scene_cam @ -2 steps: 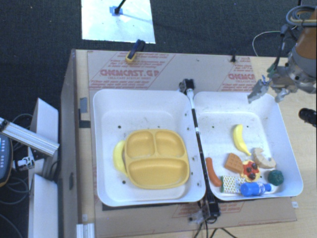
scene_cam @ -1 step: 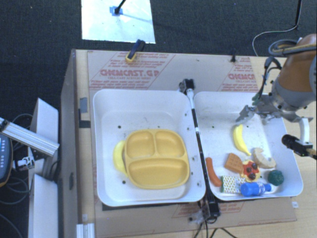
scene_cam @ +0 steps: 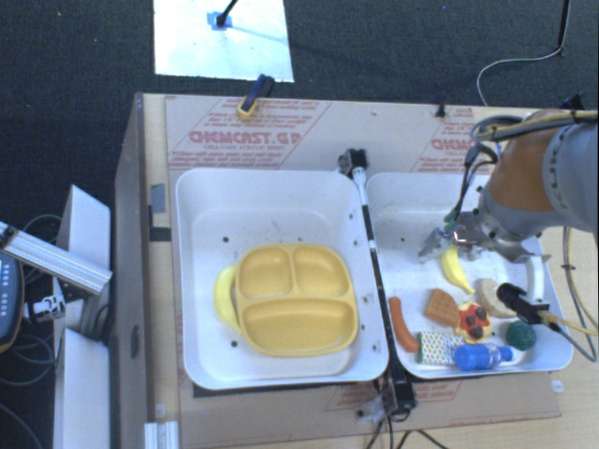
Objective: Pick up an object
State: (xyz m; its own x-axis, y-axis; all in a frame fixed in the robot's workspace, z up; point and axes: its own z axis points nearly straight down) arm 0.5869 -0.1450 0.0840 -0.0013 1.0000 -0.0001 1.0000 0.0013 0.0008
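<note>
Gripper: low in the right bin, just above the banana's top end – you can't tell from this slant how it's set, nothing seen held.
Arm: grey with orange band, reaching in from the right over the right bin.
Target guess: banana, yellow, lying just below the tool, nearest thing to it.
Clutter: sausage, waffle wedge, blue bottle, green ball, all packed near the front wall.
Left bin: yellow divided plate – well apart, ignore.
Risk: banana is curved and smooth, so you may see it roll or squirt out if the close lands off-centre.
Risk 2: descent could clip the waffle wedge beside it.
</note>
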